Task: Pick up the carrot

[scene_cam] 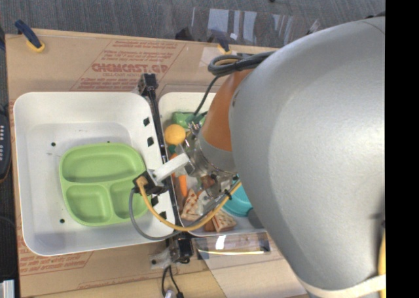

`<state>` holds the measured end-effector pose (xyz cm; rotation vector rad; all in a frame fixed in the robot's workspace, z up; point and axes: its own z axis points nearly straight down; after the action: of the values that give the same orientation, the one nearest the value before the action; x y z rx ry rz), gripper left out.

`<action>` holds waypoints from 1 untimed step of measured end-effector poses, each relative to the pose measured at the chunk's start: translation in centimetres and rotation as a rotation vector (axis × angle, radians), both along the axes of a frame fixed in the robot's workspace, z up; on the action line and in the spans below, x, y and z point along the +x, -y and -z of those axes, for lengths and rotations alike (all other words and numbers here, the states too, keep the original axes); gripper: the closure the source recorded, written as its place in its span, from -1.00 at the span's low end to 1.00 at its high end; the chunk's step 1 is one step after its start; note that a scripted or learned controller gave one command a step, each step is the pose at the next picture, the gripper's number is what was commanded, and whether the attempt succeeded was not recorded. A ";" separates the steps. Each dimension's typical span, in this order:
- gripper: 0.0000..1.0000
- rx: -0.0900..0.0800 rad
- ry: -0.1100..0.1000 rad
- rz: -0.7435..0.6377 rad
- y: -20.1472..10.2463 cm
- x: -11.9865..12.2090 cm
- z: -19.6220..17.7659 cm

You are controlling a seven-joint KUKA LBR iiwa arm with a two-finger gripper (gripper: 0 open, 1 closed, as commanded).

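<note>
You are at the reach-and-grasp step: the arm [314, 159] comes in from the right and hangs low over the right bin [171, 101], its grey bulk covering most of that bin. The gripper [204, 182] sits down among the clutter near the bin's left wall, and you cannot tell what state it is in, because the wrist and cables hide it. The carrot [182, 187] lies as a thin orange strip just left of the gripper, close to the divider between the bins, with a yellow ball [174, 134] farther back and a teal item [239, 202] to the right. The left bin [39, 126] holds a green tray [98, 182]. Your next move calls for centring over the carrot, not its neighbours, before lifting.
</note>
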<state>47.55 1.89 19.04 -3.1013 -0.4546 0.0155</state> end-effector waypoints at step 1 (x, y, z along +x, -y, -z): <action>-1.00 -0.052 0.029 -0.129 -4.1 0.7 6.7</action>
<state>48.28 5.94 12.35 -3.1203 -0.6657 -0.0177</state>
